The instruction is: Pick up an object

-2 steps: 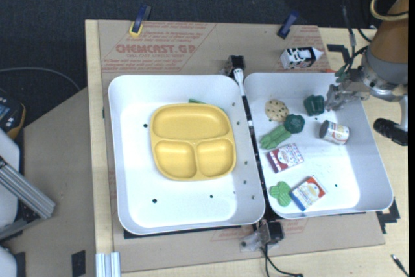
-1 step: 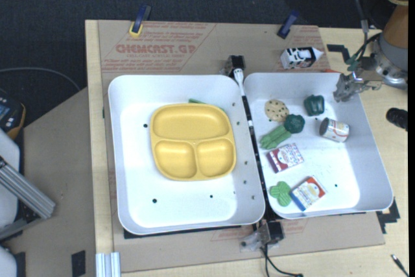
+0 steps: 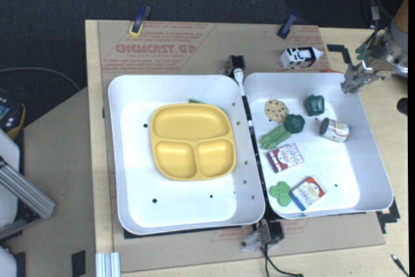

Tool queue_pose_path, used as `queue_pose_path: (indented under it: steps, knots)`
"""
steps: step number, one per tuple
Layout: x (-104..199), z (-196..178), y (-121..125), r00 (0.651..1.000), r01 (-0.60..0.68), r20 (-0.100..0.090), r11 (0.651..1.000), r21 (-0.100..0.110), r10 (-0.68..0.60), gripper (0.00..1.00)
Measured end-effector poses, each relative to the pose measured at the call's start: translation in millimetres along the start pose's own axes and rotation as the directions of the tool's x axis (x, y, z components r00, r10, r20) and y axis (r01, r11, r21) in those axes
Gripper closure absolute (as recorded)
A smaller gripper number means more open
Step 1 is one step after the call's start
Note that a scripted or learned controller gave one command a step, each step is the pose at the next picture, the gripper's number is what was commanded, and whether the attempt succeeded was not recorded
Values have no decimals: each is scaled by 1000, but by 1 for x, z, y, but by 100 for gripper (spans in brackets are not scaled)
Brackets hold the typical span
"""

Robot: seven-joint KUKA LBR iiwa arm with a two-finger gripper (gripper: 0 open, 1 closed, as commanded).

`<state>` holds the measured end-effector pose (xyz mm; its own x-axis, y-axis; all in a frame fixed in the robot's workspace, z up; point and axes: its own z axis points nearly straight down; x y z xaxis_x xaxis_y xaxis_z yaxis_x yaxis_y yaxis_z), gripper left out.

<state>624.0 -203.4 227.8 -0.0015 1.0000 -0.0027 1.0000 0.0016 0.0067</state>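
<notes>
While you're looking down at the bench, you'll spot the gripper (image 3: 355, 79) hanging over the top right corner of the right bin (image 3: 373, 159), just at the rim and not touching any of the items inside. You can't tell from this angle how its business end is set, it's too small and cluttered up there. Nearest to it inside the bin is the small can (image 3: 334, 130), lying on its side with its long axis running roughly left to right, slightly downhill to the right, pale end facing left. Just up and left of it sits a dark green pepper-like toy (image 3: 314, 104). Further left you've got a cookie (image 3: 276, 109), and below that a green veggie piece (image 3: 283, 132) whose long axis slants from lower left up to the darker round head at upper right. Below it lies a red-and-white packet (image 3: 286, 157), then a small green piece (image 3: 280, 192) touching a white carton (image 3: 307, 192) near the front wall. Your left bin (image 3: 130, 159) holds a yellow divided plate (image 3: 192, 141).
</notes>
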Motion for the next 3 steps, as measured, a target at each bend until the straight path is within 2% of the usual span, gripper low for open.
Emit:
queue_pose_path:
  steps: [1, 3]
  knots:
    - [51, 10, 7, 1000, 4, -5, 1000, 8, -4, 100]
    - [161, 17, 15, 1000, 4, -4, 1000, 8, -4, 100]
